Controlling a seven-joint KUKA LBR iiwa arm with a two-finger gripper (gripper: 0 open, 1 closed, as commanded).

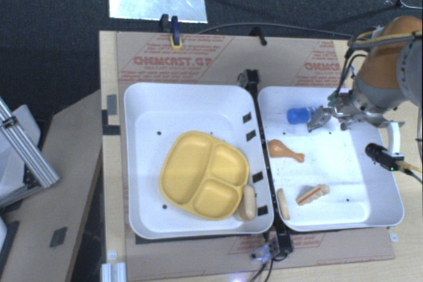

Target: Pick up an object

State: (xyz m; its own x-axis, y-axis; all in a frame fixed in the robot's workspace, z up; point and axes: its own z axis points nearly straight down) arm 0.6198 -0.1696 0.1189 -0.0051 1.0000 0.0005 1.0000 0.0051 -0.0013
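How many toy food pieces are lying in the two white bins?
4: a chicken drumstick, a hot dog and a small bread piece in the right bin; a bread roll in the left bin.

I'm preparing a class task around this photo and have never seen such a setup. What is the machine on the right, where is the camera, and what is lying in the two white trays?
The picture comes from one fixed camera above the bench, looking down at a slant. The machine is a robot arm, grey with an orange band, reaching in from the right. Its gripper, a two-finger claw, hangs over the right bin, just beside a blue object; nothing can be seen between its fingers. That bin also holds a toy drumstick, a toy hot dog and a small pale piece by the left wall. The left bin holds a yellow divided plate with a pale bread-like piece beside it.
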